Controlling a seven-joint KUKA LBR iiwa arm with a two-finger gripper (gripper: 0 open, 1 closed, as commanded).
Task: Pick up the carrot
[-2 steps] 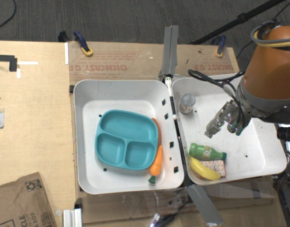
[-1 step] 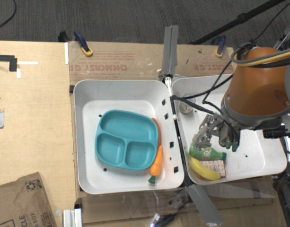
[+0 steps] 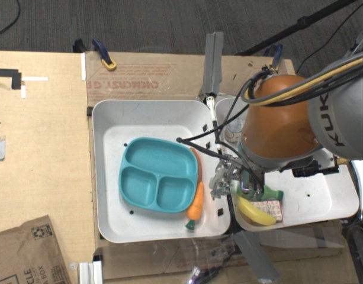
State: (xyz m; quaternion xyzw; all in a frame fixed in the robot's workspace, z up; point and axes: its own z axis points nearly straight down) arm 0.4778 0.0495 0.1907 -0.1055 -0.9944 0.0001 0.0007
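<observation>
An orange carrot (image 3: 196, 201) with a green stub end lies in the left bin (image 3: 104, 176), against the right rim of a teal divided plate (image 3: 159, 175). My gripper (image 3: 227, 182) hangs just right of the carrot, near the wall between the two bins. The orange wrist band (image 3: 279, 120) rises above it and hides much of the right bin. Nothing shows between the gripper and the carrot; they stand apart.
A second thin orange piece (image 3: 197, 161) lies along the plate's upper right rim. In the right bin (image 3: 341, 197) a yellow banana (image 3: 255, 212), a small printed packet (image 3: 269, 209) and a green item (image 3: 275, 194) lie near the front left corner. Black cables (image 3: 196, 142) cross the bin divider.
</observation>
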